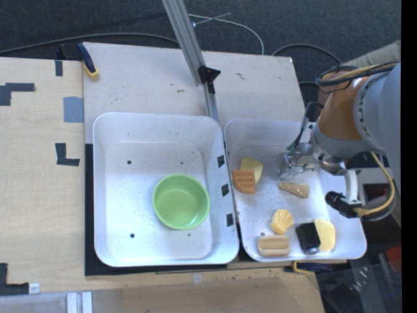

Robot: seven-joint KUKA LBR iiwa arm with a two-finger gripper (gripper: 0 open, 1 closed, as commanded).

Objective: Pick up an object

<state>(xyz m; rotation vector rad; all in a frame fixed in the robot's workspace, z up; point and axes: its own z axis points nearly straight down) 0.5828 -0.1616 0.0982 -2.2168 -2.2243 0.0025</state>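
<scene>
While the grey arm (365,109) reaches in from the right, its gripper (291,168) hangs low over the right bin (260,132), just above a tan crumbly piece (294,189); whether the gripper is open or closed cannot be told, and nothing is seen held. Same bin: yellow wedge (253,169) touching an orange waffle-textured piece (244,181), yellow shell-shaped piece (281,221), tan bread-like block (273,245), black object (308,237) against a yellow one (326,234). Left bin (111,175): one green bowl (181,202), upright.

Plenty of open floor in the left bin (111,175) around the green bowl (181,201), but the right bin (260,132) is crowded, food pieces (273,245) bunched along its near edge and the arm (355,113) hanging over its far right side.
</scene>
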